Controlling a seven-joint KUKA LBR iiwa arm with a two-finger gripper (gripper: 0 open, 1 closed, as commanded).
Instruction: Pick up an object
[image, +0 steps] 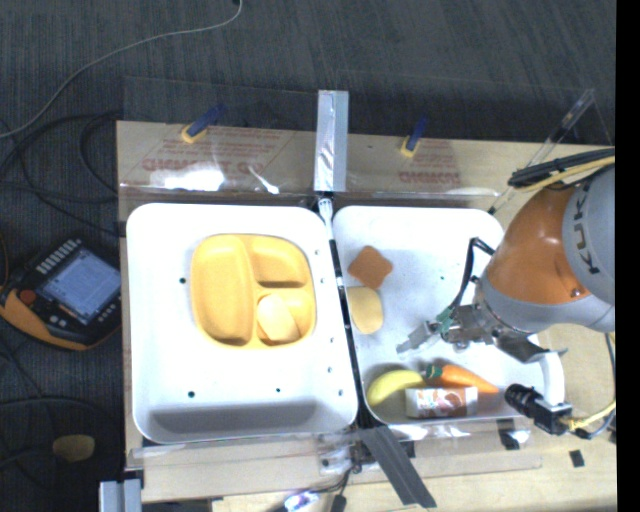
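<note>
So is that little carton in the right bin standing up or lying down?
Lying down: the carton rests lengthwise on the right bin floor, below the carrot.

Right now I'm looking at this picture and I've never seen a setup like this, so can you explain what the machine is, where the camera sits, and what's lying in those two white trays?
The camera is fixed above a bench, looking down at a slant. The grey and orange shape on the right is a robot arm; its gripper hangs low over the right bin, and I see nothing held in it. The right bin holds toy food: an orange toast-like piece, a pale yellow piece, a banana, a carrot and a small carton. The left bin holds a yellow divided tray with a pale round piece in one compartment.
</note>
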